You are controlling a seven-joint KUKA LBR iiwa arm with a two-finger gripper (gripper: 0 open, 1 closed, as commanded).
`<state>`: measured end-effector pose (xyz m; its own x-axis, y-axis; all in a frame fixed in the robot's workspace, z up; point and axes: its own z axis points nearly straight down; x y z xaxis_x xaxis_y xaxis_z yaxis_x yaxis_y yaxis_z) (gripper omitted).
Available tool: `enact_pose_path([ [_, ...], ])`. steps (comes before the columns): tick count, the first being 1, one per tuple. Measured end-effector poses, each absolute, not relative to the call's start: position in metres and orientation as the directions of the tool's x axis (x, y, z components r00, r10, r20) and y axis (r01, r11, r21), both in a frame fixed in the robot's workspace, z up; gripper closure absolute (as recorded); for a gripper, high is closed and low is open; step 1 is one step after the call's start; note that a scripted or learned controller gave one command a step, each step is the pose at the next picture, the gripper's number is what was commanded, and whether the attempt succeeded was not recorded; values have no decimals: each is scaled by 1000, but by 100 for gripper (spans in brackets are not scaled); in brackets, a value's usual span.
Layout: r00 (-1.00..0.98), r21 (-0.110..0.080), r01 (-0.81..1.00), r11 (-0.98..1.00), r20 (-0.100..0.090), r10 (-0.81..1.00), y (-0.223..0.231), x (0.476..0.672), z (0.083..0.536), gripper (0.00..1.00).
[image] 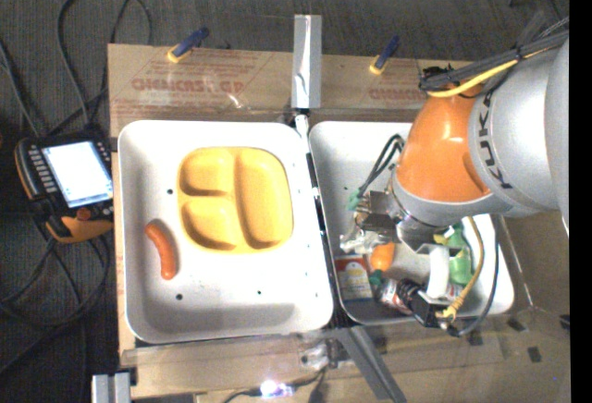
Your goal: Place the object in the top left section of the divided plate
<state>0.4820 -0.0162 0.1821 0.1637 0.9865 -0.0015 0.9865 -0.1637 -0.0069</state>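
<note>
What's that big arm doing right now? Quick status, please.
Gripper low in the right bin, over a heap of small items; its grip unclear. Yellow divided plate in the left bin, sections bare. Orange sausage lies beside the plate.

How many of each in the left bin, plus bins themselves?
Bins: 2, left and right
Yellow divided plate: 1, in the left bin
Orange sausage: 1, in the left bin, left of the plate, off it
Total: 4
The right bin holds a cluttered pile under the arm; too hidden to count.
</note>
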Motion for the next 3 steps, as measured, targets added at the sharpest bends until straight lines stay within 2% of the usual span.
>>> enact_pose_path([
  [1,206,-6,979,-206,-2,979,6,482,183,100],
  [2,72,-3,997,-72,-2,997,2,561,229,100],
  [3,358,-7,934,-358,-4,934,5,489,182,100],
])
